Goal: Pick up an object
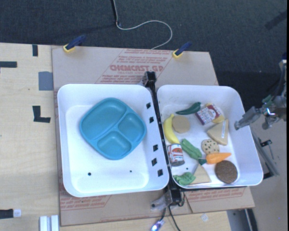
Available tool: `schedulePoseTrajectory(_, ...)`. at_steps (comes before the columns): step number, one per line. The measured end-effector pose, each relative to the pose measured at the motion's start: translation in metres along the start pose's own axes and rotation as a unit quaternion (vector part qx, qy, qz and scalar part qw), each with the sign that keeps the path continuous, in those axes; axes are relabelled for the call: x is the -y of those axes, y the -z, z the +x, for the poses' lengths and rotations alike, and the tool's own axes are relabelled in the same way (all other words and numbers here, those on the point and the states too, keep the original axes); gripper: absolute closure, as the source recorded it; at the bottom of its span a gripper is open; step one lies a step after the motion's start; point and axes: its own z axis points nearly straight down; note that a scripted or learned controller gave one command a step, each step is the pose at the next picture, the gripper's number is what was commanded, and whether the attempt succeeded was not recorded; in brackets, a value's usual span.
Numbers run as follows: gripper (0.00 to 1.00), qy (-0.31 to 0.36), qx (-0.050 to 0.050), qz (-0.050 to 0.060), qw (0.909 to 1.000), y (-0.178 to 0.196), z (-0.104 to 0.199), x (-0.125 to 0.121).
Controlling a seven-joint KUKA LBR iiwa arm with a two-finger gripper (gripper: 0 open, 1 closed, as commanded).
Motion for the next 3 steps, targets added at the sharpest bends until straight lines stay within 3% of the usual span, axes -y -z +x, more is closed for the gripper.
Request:
schedulePoseTrajectory(1,0.0,0.002,-0.001,0.001,1.0,-0.007,0.066,0.021)
schedulePoseTrajectory(2,1.0,0.001,0.0,0.001,1.0,0.003,0.063,0.02)
schedulePoseTrajectory(3,1.0,0.004,-0.002,0.003,1.0,-0.045,0.146,0.019)
